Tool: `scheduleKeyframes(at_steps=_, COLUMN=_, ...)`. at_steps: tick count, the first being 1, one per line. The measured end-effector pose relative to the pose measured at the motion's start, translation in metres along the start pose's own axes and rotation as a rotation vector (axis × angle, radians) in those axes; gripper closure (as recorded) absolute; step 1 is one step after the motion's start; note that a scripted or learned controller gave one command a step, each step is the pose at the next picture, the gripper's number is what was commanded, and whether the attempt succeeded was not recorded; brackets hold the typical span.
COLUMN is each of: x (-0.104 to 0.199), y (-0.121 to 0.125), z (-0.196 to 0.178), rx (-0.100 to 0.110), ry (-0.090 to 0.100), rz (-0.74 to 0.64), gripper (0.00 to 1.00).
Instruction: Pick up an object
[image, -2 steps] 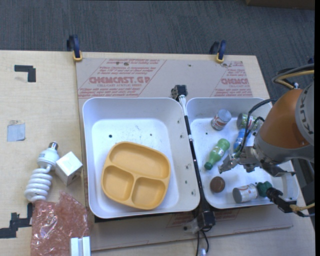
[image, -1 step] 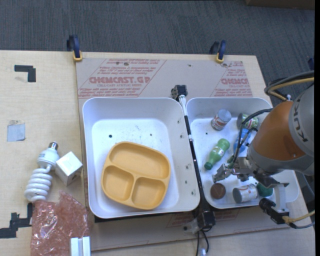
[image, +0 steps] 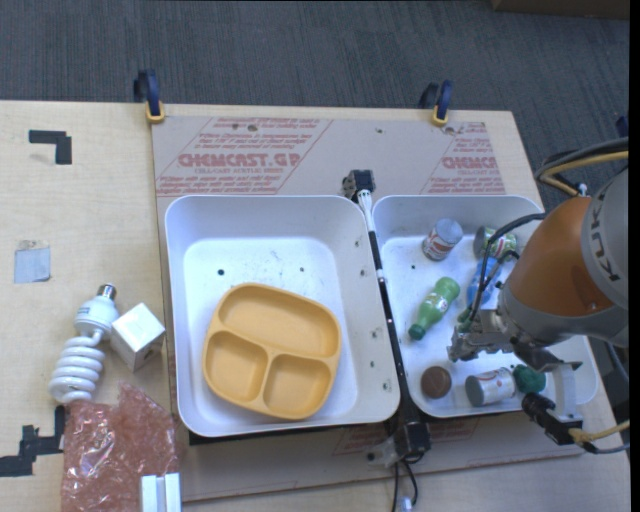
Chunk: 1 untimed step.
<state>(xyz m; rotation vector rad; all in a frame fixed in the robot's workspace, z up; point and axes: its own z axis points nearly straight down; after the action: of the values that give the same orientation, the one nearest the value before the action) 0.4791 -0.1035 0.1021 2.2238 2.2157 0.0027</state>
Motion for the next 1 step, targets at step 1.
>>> scheduleKeyframes(at_steps=1, x=0.0000, y=0.0000, z=0.0000, rx=0.000, ry=0.000, rz=0.000, gripper=0.00)
